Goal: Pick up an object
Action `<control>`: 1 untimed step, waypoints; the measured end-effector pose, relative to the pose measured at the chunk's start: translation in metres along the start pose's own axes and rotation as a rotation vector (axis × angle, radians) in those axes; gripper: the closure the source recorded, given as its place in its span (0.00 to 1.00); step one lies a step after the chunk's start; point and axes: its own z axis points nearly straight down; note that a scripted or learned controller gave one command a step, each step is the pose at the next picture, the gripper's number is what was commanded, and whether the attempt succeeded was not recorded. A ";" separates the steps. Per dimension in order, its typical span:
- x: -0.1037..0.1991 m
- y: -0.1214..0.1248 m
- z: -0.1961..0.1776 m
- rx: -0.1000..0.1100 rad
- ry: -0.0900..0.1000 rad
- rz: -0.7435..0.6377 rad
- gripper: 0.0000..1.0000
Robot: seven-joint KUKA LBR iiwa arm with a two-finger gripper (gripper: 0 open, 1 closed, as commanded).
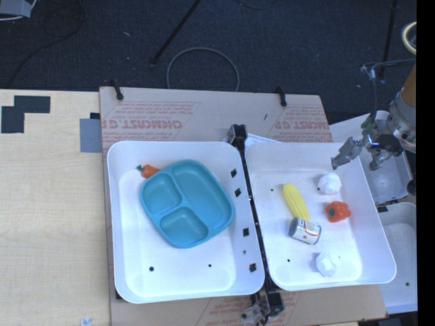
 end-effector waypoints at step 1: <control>0.000 0.002 -0.006 -0.012 -0.003 -0.002 0.00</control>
